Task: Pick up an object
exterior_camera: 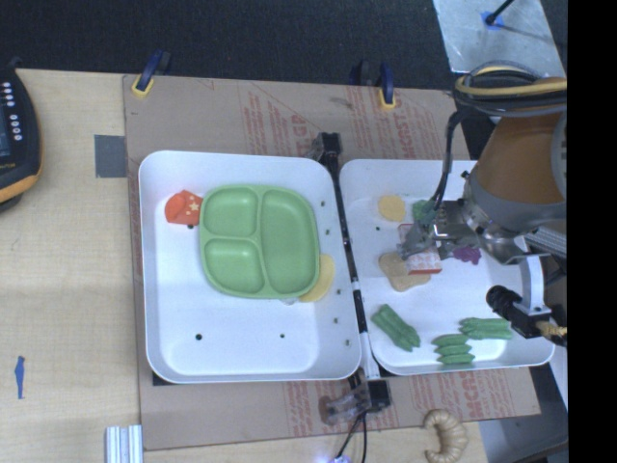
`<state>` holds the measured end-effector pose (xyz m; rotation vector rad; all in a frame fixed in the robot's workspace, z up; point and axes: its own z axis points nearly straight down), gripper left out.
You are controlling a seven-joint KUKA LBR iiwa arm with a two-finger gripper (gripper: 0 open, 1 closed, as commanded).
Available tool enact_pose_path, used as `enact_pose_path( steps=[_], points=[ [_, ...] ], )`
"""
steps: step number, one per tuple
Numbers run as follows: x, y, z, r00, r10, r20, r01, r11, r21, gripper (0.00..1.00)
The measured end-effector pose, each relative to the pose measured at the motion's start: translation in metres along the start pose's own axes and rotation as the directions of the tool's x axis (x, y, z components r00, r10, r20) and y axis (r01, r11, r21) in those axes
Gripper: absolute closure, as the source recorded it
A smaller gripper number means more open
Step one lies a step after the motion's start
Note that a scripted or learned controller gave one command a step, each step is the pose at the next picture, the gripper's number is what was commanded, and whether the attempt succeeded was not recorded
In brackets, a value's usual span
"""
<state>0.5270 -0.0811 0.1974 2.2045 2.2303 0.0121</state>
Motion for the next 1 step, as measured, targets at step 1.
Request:
enact_pose_path(
  steps=[1],
  points=[
    [0.0653, 0.0466, 0.0061, 1.0, 0.0, -0.001, 0.0, 1.0, 0.009, 1.0]
  ],
)
